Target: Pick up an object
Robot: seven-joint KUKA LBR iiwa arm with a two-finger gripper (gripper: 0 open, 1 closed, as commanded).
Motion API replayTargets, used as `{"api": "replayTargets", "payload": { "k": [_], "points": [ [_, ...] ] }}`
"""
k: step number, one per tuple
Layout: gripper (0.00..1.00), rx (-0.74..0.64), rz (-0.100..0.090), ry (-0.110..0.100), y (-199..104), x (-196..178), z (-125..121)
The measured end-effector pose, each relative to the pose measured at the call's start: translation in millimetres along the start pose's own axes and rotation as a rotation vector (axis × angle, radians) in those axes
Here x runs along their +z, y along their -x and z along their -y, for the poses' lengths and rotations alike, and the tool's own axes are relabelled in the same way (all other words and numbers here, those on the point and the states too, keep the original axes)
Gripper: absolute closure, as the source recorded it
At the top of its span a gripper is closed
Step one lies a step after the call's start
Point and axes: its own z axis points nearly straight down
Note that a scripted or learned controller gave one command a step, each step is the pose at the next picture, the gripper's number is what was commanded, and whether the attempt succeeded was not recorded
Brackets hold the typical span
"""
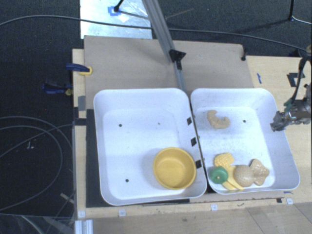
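Camera view: gripper (282, 122) sits at the right bin's (265, 97) right rim, holding nothing; whether it is open or closed, cannot tell. Candidate objects in the right bin: tan curved piece (218, 120) lying alone mid-bin; a cluster at the front edge: yellow corn-like toy (224, 159), green disc (218, 175), tan lumps (251, 173). Yellow bowl (174, 167) sits in the left bin (126, 101). Judgement: the tan curved piece looks light, rigid and smooth; grasp across its narrow middle.
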Motion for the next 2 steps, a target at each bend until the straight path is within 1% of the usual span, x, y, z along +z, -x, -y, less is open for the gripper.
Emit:
{"api": "replayTargets", "payload": {
  "k": [2],
  "points": [
    [1.0,-0.004,-0.003,-0.003,-90.4,15.4,-1.2]
  ]
}}
